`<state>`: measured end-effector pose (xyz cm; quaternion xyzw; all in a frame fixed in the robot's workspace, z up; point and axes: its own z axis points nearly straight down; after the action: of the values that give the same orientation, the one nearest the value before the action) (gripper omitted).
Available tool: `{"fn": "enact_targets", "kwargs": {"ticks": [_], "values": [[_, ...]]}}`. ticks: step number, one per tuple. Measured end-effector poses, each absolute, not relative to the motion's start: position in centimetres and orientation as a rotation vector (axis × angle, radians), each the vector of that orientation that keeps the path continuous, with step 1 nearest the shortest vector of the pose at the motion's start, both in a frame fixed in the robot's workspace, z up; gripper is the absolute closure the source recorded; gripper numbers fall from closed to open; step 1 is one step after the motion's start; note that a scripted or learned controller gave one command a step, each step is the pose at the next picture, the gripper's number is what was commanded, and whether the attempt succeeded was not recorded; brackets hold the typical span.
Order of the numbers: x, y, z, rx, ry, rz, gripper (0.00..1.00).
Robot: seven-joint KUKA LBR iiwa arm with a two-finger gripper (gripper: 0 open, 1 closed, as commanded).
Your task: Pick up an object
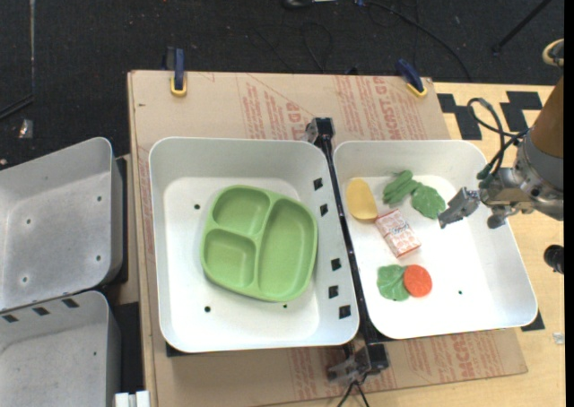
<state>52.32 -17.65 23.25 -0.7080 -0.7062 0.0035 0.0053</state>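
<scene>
The right bin (502,302) holds several small items. A yellow piece (361,199) lies at its left wall, with two green leafy pieces (399,186) (429,202) beside it. Below them are a pink-and-white box (397,235), another green leaf (391,281) and an orange-red round piece (418,281). My gripper (477,211) hangs over the bin's right half, just right of the second green leafy piece. Its fingers are spread open and nothing is between them.
The left bin (175,172) contains a green divided plate (260,242). A black divider with clamps (336,217) runs between the bins. Grey metal trays (54,208) lie off the bench's left side. The arm's body (543,163) stands at the right edge.
</scene>
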Motion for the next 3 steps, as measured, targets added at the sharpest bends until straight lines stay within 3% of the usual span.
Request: {"fn": "enact_targets", "kwargs": {"ticks": [1,3], "values": [[52.6,-17.6,23.9,-2.220,-2.222,0.000,0.00],[51.8,-17.7,13.5,-2.220,-2.215,0.005,0.00]]}}
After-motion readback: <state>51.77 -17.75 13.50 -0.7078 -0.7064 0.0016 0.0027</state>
